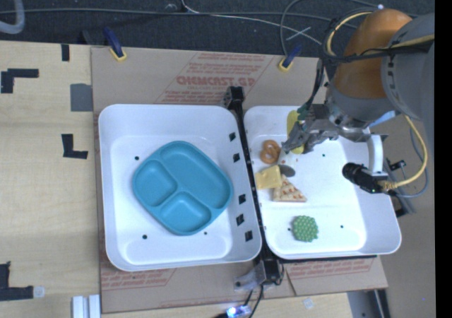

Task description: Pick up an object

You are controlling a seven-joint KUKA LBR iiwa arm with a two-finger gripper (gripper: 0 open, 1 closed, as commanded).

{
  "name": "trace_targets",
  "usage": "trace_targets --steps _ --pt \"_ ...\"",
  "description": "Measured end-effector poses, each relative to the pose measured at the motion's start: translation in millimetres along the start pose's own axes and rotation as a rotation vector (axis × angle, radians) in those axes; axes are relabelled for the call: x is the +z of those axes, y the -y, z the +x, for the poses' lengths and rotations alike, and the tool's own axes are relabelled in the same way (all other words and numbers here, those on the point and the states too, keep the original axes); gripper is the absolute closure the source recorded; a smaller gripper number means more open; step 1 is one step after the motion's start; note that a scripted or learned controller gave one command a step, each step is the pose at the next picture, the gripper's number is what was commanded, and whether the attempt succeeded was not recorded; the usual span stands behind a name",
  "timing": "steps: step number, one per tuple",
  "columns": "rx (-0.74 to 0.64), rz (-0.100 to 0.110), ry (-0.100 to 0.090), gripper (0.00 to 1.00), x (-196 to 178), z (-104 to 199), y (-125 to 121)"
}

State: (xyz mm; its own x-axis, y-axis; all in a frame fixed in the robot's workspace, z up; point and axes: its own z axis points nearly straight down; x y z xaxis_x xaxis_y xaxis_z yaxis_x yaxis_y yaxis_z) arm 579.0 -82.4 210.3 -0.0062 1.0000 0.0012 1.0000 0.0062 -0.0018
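The right bin (353, 239) holds several toy foods: a brown pretzel-like ring (270, 151), a yellow cheese wedge (268, 178), a pizza slice (288, 192), a green broccoli-like ball (305, 228) and a yellow piece (293, 123) partly hidden behind the gripper. My gripper (294, 145) hangs over the bin's upper left part, just right of the brown ring. A small grey thing (286, 169) lies below its tips. Nothing shows between its fingers.
The left bin (116, 168) carries a blue divided plate (182, 186). A black divider (244, 161) runs between the bins. The arm's grey body and orange band (371, 41) loom over the right bin's far corner, with cables (395, 182) along its right side.
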Motion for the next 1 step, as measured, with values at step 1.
trace_targets --steps 1 --pt "-0.001 0.0 -0.001 1.0 5.7 59.6 -12.0"
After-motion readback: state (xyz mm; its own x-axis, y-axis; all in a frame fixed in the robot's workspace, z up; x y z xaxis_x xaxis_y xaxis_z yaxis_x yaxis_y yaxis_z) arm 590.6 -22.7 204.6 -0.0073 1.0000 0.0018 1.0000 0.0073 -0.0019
